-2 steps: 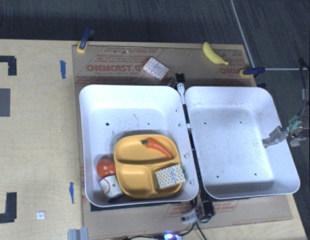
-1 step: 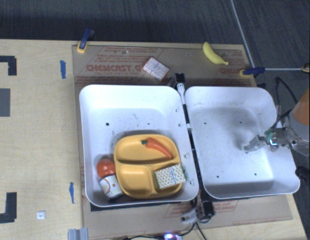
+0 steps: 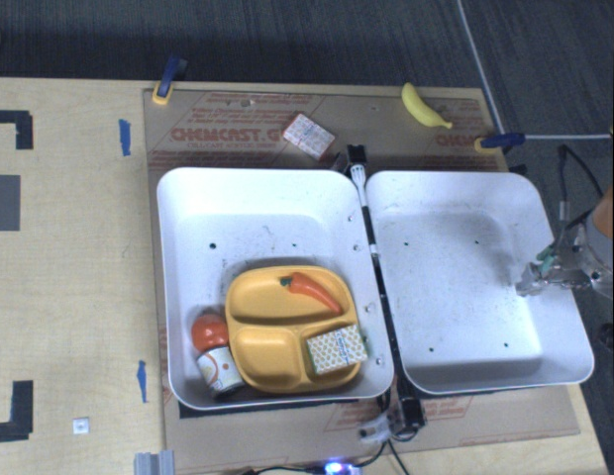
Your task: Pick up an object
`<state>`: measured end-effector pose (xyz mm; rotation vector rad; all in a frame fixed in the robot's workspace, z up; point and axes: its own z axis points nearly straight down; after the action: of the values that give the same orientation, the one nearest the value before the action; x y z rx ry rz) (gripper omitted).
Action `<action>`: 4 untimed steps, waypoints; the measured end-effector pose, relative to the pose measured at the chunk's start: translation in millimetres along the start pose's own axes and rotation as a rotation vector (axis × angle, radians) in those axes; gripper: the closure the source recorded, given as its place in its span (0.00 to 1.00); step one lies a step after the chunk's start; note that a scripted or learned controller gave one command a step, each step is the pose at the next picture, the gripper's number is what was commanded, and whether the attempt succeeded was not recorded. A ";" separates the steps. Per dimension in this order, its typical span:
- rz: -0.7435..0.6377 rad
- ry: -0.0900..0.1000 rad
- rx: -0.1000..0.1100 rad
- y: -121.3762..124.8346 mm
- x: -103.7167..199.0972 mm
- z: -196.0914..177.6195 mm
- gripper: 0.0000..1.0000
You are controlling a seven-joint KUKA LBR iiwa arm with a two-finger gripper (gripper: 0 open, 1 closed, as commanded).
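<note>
Over the right bin's [image 3: 456, 364] outer wall hangs the gripper [image 3: 545, 273], open or closed I cannot tell; the pickable items, a toy carrot [image 3: 312, 287] and patterned box [image 3: 336, 348], lie on the yellow divided tray [image 3: 277, 310] in the left bin [image 3: 188, 206], so it should cross and descend centred on the carrot.

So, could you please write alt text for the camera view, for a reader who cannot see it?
Two white bins sit side by side; the left bin holds a yellow divided tray carrying a carrot and a patterned sponge, with a small bottle beside it. The gripper hangs over the right bin's right edge.
</note>
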<state>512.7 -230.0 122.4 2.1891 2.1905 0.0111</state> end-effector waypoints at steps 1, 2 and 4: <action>-0.001 0.026 0.035 35.6 64.1 -3.7 1.00; 0.001 0.027 0.038 -33.5 67.8 -2.8 1.00; 0.000 0.028 0.039 -13.4 123.9 16.5 0.00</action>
<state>499.8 -106.6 102.1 2.2232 2.2237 -0.0006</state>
